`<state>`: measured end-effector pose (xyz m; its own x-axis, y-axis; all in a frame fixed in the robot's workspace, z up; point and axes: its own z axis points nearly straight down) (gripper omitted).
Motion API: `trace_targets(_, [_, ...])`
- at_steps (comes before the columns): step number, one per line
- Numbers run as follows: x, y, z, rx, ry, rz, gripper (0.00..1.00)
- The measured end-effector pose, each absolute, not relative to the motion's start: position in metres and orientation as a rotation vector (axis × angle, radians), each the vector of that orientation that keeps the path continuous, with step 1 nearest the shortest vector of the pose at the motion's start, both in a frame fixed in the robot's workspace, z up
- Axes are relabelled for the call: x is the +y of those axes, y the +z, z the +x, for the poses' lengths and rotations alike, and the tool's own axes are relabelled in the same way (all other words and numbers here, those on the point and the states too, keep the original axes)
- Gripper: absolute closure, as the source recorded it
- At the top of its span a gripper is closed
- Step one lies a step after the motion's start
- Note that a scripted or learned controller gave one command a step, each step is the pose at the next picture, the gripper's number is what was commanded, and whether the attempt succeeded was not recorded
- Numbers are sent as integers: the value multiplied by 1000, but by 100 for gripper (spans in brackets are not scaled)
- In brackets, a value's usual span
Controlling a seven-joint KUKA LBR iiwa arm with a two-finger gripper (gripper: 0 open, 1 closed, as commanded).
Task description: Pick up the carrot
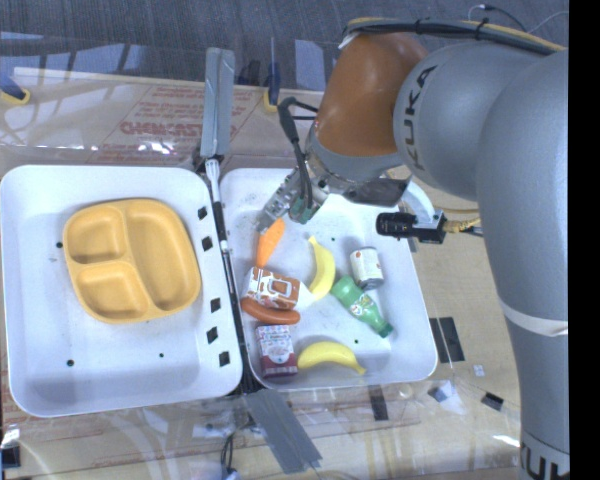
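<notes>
The arm (480,138) reaches in from the right over the right bin (420,353), its orange band above the wrist, and its jaws (288,206) hang low over the far left part of that bin, just above the upper end of the carrot (270,241). How far the jaws stand open cannot be told, since the wrist and its fittings hide them, and nothing is seen held between them. The carrot lies on the floor of the right bin near its left wall, slanting, with its thin end pointing down toward a small orange and white carton (271,288). Just below the carton lies a sausage (270,313), and below that a dark red jar (277,352) with a white label. To the right of the carrot a banana (323,268) curves downward, and a second banana (331,356) lies near the front wall. A small tin can (366,267) stands to the right of the first banana, with a green bottle (361,306) lying just below it. The left bin (20,298) holds a yellow divided plate (130,258) with three compartments. Both bins sit side by side on the tabletop (460,298).
</notes>
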<state>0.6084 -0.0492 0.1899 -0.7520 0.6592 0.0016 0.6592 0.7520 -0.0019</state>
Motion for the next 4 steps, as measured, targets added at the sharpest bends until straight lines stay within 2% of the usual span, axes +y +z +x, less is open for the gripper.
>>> trace_targets(1, [-49,190,608,-2938,2,-1106,0])
trace_targets(2, [-90,110,584,-2855,-14,-1332,0])
trace_targets(3, [-125,124,527,-2889,0,-1233,0])
trace_targets(4, [-133,93,566,-2791,-3,-1448,0])
